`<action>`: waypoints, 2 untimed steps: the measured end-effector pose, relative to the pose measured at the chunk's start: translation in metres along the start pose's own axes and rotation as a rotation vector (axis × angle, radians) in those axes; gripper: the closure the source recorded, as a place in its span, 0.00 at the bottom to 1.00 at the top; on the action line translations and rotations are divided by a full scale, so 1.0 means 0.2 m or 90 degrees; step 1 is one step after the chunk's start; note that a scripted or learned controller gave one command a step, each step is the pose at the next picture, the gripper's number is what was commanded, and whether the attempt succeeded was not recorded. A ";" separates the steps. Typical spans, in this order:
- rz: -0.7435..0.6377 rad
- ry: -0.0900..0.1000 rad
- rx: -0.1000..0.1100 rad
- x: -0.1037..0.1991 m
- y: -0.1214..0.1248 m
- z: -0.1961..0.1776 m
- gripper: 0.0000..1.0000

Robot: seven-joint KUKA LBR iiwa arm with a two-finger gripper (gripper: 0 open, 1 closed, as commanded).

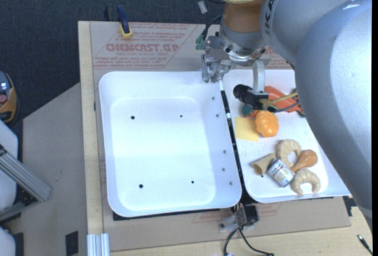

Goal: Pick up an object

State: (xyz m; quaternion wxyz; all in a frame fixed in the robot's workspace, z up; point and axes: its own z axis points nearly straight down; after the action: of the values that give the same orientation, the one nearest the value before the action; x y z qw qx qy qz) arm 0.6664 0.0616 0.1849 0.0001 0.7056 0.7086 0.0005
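The gripper (214, 73) hovers over the far rim between the two bins (159, 148); I cannot tell how its fingers stand. Toy food (267, 123) lies in the right bin (331, 187).

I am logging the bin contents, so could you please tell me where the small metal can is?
The small silver metal can lies in the right white bin, near its front edge, among the pale croissant-shaped pastries.

I see bright, even overhead light. The shallow white plastic bins (159, 148) glare slightly. The big grey arm (331, 54) looks soft, perhaps out of focus.
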 end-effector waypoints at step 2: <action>0.002 -0.001 0.000 0.03 0.00 0.00 1.00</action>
State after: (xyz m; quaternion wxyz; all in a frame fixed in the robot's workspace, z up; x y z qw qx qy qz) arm 0.6666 0.0671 0.1850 0.0008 0.7069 0.7073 0.0003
